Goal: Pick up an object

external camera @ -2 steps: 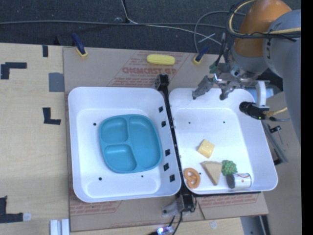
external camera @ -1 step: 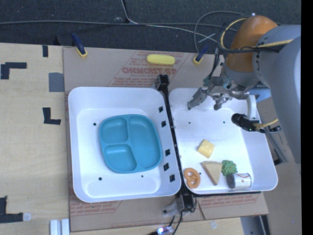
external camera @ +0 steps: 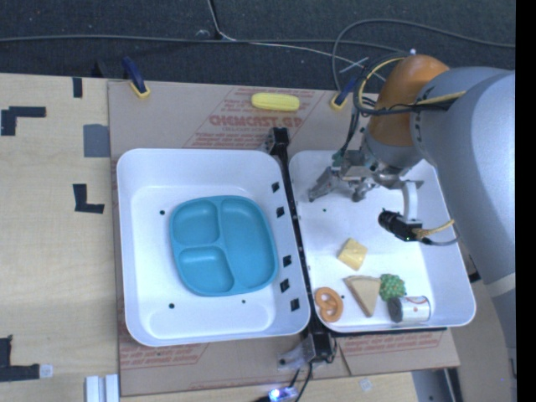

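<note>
Looking down at the bench, you see two white bins side by side: the left bin [external camera: 138, 249] carries a blue tray [external camera: 223, 244] with three compartments, and the right bin [external camera: 448, 296] carries the loose items. The arm [external camera: 469, 141] comes in from the right with its orange band [external camera: 406, 99] uppermost, and the gripper [external camera: 335, 187] hangs over the upper left part of the right bin, its fingers [external camera: 318, 193] spread apart, with nothing between them. Below and to the right of the gripper, apart from it, you find a yellow cheese cube [external camera: 353, 253] on the bin floor. Farther down, along the bin's near edge, a pretzel [external camera: 328, 303] lies at the left, a bread slice [external camera: 363, 293] just beside it, then a broccoli floret [external camera: 390, 286] touching the bread, and a small can [external camera: 412, 308] on its side just below the broccoli. All four are well apart from the gripper. Outside the bins, a yellow piece [external camera: 275, 101] rests on the cardboard [external camera: 184, 120] behind them, and two blue-and-yellow clamps [external camera: 134, 77] grip the cardboard's far edge.
</note>
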